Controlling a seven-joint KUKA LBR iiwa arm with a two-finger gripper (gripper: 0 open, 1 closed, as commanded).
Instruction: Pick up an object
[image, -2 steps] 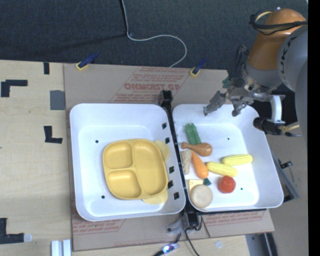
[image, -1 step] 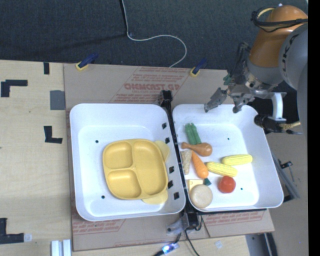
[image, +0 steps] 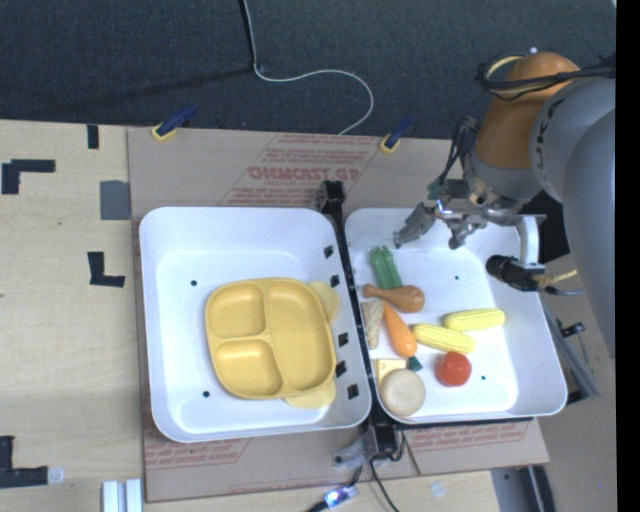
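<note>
Over the right bin's far edge, the fingers (image: 433, 228) hang spread apart, gripping nothing. Below them in the right bin (image: 520, 395) lie a green vegetable (image: 384, 267), drumstick (image: 397, 295), carrot (image: 399, 331), corn cobs (image: 458, 329) and tomato (image: 454, 369). A yellow tray (image: 268, 335) sits in the left bin (image: 170, 300).

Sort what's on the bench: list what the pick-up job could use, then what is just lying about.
For the job: tool; right bin; its toy food: carrot, tomato, two corn cobs, drumstick.

Lying about: yellow tray, left bin, white cable.
</note>
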